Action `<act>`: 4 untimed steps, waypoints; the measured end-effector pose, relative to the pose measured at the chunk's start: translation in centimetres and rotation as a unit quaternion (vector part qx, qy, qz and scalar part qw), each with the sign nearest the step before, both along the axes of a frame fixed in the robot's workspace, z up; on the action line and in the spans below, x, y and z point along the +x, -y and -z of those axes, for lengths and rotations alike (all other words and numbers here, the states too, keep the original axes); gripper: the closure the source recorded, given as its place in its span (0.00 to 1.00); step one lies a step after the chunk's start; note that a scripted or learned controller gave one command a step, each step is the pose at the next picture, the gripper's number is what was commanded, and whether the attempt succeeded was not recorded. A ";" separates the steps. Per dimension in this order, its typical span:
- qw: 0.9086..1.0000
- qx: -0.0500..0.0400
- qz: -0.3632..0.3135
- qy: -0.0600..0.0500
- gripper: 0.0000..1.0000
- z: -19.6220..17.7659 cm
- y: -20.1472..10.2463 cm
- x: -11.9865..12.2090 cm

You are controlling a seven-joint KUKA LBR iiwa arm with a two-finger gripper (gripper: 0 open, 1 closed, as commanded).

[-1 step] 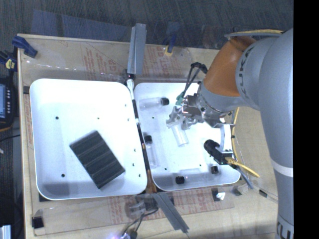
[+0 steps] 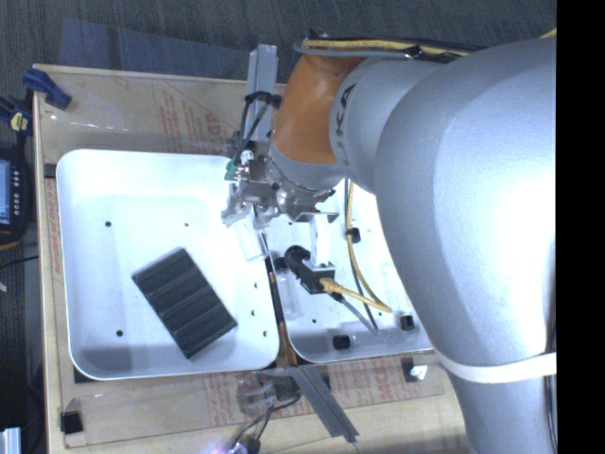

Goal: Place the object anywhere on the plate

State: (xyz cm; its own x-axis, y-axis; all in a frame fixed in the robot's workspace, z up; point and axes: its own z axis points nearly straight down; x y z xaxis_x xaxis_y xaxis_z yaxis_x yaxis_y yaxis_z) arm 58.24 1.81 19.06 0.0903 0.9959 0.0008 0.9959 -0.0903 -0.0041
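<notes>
Ribbed black slab (image 2: 184, 302): lies flat and askew in the white bin (image 2: 95, 192) on the view's left, toward its lower wall. Tool (image 2: 251, 235): I see it above that bin's right edge, apart from the slab; spread or pressed together, I cannot tell.

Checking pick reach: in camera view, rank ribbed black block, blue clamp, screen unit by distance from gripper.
1. ribbed black block, left bin, below-left of gripper.
2-3. blue clamp, top-left corner, and screen unit, left edge: too close to call.
</notes>
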 end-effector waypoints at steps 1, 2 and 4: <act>0.994 0.000 -0.105 0.002 1.00 -10.6 -3.6 7.4; 1.000 0.000 -0.026 0.001 1.00 -18.2 -10.8 7.3; 0.997 -0.002 0.083 -0.002 1.00 -18.9 -18.8 6.2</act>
